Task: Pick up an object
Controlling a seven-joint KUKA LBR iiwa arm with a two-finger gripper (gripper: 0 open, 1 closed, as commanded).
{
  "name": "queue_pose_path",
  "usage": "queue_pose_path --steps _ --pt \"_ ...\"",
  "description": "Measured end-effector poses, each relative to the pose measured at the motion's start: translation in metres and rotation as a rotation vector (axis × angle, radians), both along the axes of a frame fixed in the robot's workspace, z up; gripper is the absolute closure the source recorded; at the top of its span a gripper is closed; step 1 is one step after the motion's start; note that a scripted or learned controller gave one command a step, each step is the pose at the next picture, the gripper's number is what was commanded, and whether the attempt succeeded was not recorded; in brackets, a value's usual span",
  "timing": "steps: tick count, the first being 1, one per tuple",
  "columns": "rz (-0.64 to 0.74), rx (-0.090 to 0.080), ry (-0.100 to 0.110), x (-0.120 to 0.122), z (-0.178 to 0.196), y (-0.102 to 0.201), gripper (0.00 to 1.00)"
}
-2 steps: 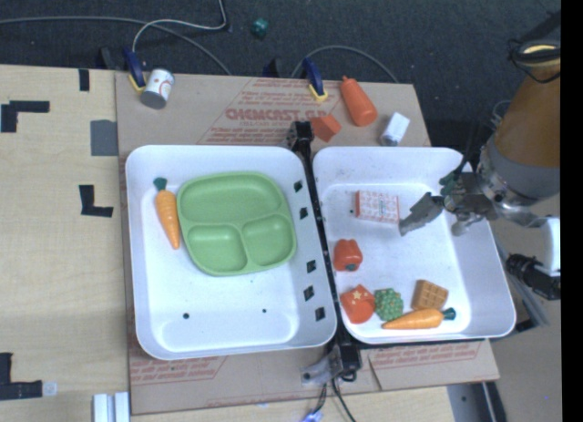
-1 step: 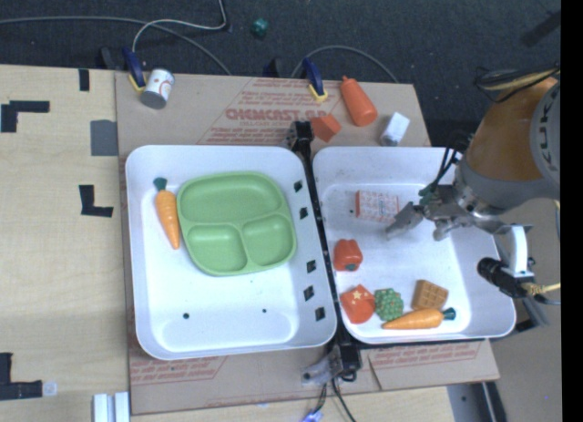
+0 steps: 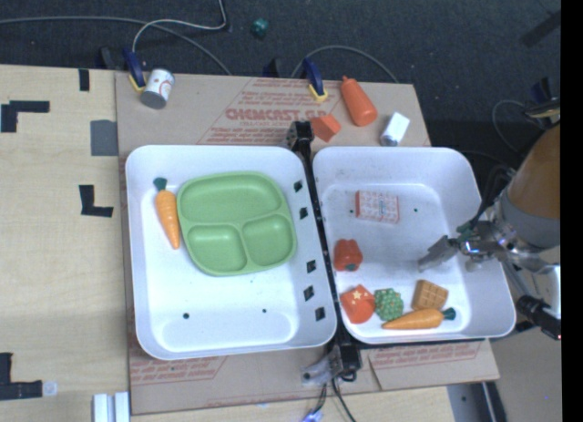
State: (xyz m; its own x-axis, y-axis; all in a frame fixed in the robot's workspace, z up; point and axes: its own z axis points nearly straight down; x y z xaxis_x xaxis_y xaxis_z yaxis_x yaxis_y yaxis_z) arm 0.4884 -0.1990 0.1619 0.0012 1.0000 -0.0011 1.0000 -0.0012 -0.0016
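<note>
Now the gripper (image 3: 444,252) hangs low over the right bin (image 3: 460,167), reaching in from its right wall, fingers spread apart with nothing between them. Just below it, along the bin's front edge, sit a waffle-like cracker (image 3: 429,296), a carrot (image 3: 414,320), a green broccoli piece (image 3: 389,303) and a red strawberry (image 3: 357,303). A red pepper (image 3: 347,253) lies further left, well apart from the fingers, and a pink card (image 3: 377,206) rests toward the back. Over in the left bin (image 3: 146,256), a green divided plate (image 3: 237,222) sits beside a second carrot (image 3: 168,215). Behind the bins, on the desk (image 3: 55,256), an orange bottle (image 3: 358,102) lies on cardboard.
</note>
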Motion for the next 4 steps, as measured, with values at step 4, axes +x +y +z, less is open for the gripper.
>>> queue_pose_path --steps 4 --pt "0.003 0.002 0.001 0.022 0.004 0.020 0.00"
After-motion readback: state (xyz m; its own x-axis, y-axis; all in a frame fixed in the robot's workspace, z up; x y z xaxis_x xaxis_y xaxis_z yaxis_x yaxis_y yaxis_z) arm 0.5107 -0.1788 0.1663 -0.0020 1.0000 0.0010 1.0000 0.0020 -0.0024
